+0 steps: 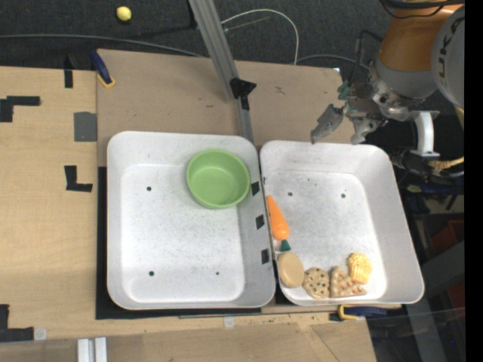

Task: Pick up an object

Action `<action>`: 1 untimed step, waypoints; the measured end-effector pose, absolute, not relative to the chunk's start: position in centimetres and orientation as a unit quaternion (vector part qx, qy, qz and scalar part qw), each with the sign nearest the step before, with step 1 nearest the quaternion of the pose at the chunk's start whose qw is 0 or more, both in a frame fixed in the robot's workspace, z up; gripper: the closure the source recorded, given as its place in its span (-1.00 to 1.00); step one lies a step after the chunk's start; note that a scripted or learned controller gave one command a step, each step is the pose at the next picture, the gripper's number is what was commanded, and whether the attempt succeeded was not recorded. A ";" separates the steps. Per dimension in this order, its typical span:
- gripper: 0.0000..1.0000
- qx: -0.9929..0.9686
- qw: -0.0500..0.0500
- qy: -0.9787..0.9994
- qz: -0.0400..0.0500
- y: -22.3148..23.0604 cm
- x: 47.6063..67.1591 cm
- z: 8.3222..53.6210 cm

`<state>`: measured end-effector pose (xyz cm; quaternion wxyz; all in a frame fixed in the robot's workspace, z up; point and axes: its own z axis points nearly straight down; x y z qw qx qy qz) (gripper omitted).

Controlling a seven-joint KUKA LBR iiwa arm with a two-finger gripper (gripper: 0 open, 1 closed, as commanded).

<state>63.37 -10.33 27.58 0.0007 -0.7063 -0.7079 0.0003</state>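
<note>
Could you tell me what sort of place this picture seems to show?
Probably a robotics lab's grasping test bench: two white bins on a taped plywood bench, toy food such as a carrot and a green bowl, and an arm's pincer above the right bin.

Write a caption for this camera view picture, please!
Gripper open above right bin rim; carrot inside.

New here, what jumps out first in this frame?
The green bowl in the left bin, near its far right corner. Then the carrot and small food pieces along the right bin's near edge. The tool hangs above that bin's far rim, holding nothing.
</note>
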 end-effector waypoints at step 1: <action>-1.00 -0.706 0.001 -0.708 0.000 -10.3 63.4 27.6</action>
